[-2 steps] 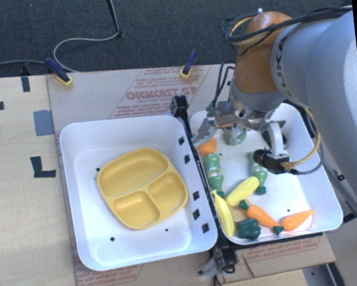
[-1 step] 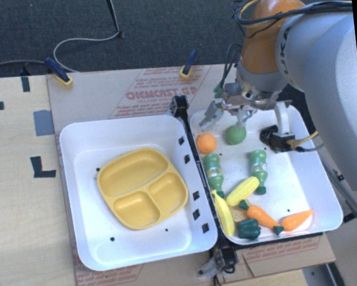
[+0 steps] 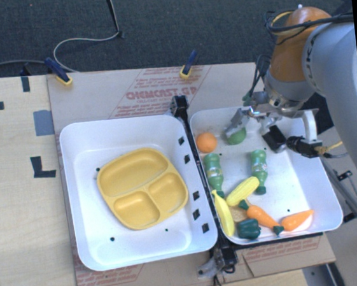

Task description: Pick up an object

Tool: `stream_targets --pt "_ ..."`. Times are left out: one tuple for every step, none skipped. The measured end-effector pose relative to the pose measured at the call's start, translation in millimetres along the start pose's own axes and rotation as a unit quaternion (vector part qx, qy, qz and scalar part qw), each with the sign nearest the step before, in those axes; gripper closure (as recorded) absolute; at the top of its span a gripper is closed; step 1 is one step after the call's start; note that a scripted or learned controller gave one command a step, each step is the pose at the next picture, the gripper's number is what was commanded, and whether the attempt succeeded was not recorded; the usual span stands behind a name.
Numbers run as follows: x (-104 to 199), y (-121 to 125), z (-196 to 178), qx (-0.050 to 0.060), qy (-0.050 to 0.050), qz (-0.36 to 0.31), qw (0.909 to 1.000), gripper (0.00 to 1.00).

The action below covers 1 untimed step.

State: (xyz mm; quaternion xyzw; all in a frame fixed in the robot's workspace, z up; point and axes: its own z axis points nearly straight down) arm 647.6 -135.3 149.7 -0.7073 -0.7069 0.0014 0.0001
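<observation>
Green round object (image 3: 236, 136) – right bin's far edge (beside an orange)

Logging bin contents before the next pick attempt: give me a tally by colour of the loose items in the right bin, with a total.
Orange: 3 (orange ball, carrot, orange piece)
Yellow: 2 (banana, corn cob)
Green: 4 (two green bottles, round green item, dark green pepper)
Total: 9
</observation>
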Motion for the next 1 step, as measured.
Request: stream_targets --pt "-48.3 -64.5 -46.4 -0.001 0.000 0.000 1.0000 0.00"
